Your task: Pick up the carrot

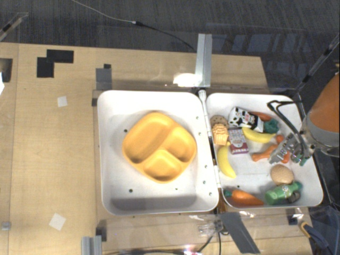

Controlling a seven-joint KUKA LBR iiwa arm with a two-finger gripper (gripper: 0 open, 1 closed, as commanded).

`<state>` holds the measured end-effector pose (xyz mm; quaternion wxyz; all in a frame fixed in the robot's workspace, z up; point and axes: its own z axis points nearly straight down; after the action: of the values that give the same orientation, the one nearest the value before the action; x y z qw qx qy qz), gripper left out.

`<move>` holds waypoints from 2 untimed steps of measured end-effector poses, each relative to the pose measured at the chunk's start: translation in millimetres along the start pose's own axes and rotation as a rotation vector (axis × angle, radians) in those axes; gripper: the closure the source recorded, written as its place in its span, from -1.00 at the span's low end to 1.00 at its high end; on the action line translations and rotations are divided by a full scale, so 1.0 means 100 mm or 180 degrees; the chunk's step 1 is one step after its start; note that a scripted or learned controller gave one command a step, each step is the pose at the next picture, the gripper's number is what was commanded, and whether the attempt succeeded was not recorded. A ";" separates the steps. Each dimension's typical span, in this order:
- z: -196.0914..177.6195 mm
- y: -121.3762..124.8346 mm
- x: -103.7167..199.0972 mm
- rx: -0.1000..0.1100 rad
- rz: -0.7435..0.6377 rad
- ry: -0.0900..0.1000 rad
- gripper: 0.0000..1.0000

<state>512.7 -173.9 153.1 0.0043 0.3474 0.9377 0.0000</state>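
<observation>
The carrot [246,197] is orange with a green stub on its left end. It lies flat along the front wall of the right bin [313,166]. My gripper [286,153] hangs low over the right side of that bin, up and to the right of the carrot and well apart from it. Its tip is beside a small orange sausage-like piece [262,154] and just above a tan egg-shaped item [281,173]. Nothing shows held in it. The grey and orange arm [325,118] comes in from the right edge.
A green bottle [283,192] lies just right of the carrot. Two bananas [226,161] [259,137], a purple box [238,141], a cow-patterned carton [243,117] and a waffle [218,127] crowd the right bin. The left bin [111,142] holds a yellow divided plate [159,145].
</observation>
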 end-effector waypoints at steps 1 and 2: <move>-0.07 0.60 0.18 -0.0004 0.0783 0.0008 1.00; -1.16 0.23 0.27 -0.0020 0.1119 -0.0021 1.00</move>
<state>506.4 -139.0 269.0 0.0083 0.5061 0.8624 0.0026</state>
